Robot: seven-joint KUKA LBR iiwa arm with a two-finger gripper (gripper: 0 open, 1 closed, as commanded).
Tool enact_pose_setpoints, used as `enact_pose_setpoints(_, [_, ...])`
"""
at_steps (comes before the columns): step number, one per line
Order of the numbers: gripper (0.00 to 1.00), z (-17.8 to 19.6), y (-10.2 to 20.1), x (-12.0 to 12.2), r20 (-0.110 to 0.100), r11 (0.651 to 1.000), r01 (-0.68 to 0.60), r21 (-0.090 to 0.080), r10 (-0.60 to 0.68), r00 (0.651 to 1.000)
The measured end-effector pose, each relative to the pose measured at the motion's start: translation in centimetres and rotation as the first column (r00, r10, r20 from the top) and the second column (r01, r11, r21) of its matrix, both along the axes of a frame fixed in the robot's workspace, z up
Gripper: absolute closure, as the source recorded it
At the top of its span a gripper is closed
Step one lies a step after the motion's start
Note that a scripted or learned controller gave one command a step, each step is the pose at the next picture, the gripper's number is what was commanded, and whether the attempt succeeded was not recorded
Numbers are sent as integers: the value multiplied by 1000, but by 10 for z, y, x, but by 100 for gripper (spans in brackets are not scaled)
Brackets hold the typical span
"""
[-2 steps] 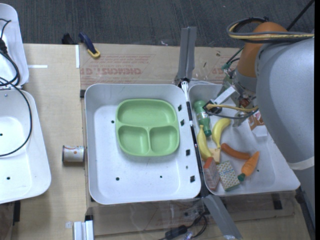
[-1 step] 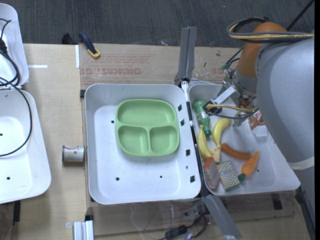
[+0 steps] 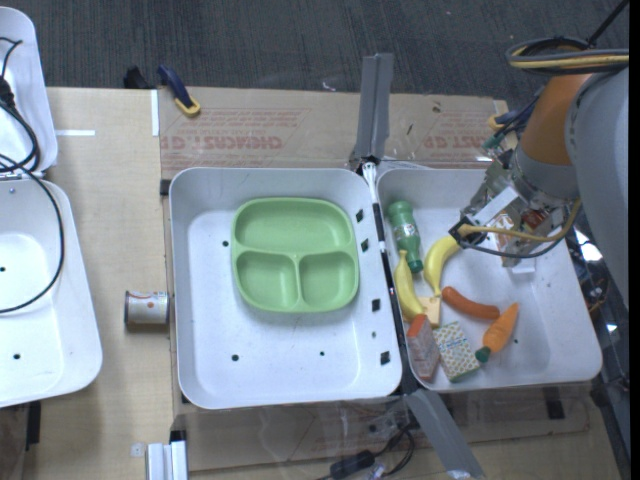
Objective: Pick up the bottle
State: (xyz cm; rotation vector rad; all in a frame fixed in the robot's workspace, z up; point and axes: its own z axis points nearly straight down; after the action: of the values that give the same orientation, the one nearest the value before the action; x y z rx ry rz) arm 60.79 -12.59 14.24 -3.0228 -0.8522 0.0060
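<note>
The green bottle [image 3: 404, 229] lies on its side in the right bin [image 3: 560, 353], close to the bin's left wall, with its cap toward the far end. My gripper [image 3: 488, 226] hangs over the upper middle of that bin, to the right of the bottle and a short gap away from it. Cables and the wrist cover much of the gripper. Nothing shows held in it.
Two bananas [image 3: 425, 268] lie just below the bottle, then a red sausage [image 3: 470, 304], a carrot [image 3: 500, 330] and small packets [image 3: 445, 348]. The left bin [image 3: 200, 358] holds a green divided plate [image 3: 296, 255]. A small can [image 3: 147, 308] lies on the bench at left.
</note>
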Motion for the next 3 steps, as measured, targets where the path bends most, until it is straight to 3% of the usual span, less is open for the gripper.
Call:
enact_pose_setpoints(1, [0, -41, 32, 41, -1, 1000, 12, 0, -12, 1000])
enact_pose_setpoints(2, [0, -41, 32, 41, -1, 1000, 12, -1, -12, 1000])
enact_pose_setpoints(3, [100, -32, 31, 41, -3, 1000, 9, -2, -9, 1000])
